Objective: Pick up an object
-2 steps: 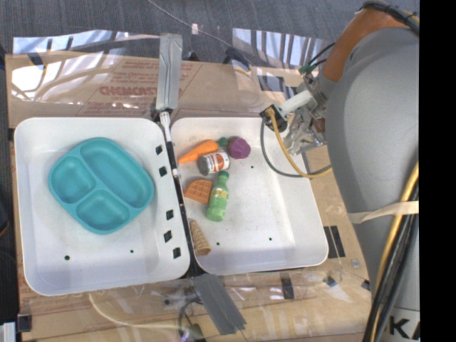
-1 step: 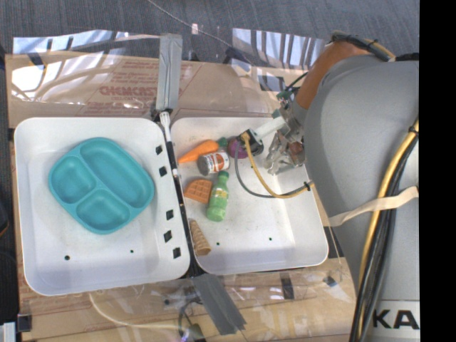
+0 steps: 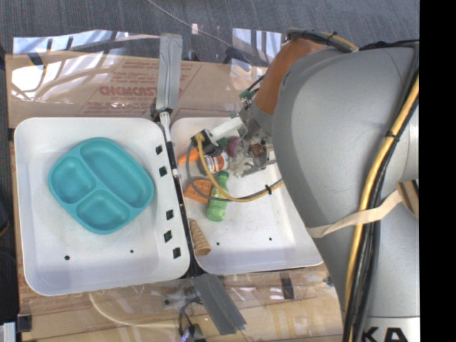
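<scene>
Objects for picking lie in a small pile in the right bin (image 3: 285, 251), center of the frame: a green bottle (image 3: 217, 197), orange pieces (image 3: 200, 189), a cork (image 3: 199, 237) lower down. The gripper (image 3: 239, 152) is low over this pile; I cannot tell its state. Nothing looks lifted yet. A blue plate (image 3: 101, 184) sits in the left bin (image 3: 43, 262).

Both bins (image 3: 43, 262) look like smooth white plastic with a soft sheen, and the sectioned teal plate (image 3: 101, 184) in the left one is matt plastic — even in colour, barely reflecting. The arm (image 3: 342, 127) has a smooth, satin grey shell, while the sheet (image 3: 128, 84) behind the bins looks like brown cardboard, dull and printed, with strips of glossy clear film and grey tape (image 3: 169, 70) — over dark, ribbed flooring (image 3: 71, 6).
</scene>
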### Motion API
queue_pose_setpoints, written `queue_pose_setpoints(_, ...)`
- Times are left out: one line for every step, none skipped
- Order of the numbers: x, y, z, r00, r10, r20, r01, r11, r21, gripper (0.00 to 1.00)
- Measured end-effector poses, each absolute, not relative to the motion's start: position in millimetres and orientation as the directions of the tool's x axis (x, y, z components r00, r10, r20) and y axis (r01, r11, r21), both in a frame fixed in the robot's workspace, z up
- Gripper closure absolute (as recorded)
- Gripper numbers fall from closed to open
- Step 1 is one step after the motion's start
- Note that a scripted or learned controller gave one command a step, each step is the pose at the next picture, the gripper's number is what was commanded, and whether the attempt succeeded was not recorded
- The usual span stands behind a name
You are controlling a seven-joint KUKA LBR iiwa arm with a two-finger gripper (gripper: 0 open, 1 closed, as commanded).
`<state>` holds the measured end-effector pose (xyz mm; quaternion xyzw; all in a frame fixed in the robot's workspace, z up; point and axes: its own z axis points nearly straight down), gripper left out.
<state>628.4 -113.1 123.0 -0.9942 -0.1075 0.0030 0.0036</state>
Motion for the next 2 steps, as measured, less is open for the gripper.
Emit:
queue_pose_setpoints(615.1, -108, 135, 0.971, 0.24, -0.007, 0.24, -0.971, -0.007, 1.0)
queue_pose_setpoints(629.6, -102, 115, 0.979, 0.206, -0.006, 0.206, -0.979, -0.004, 1.0)
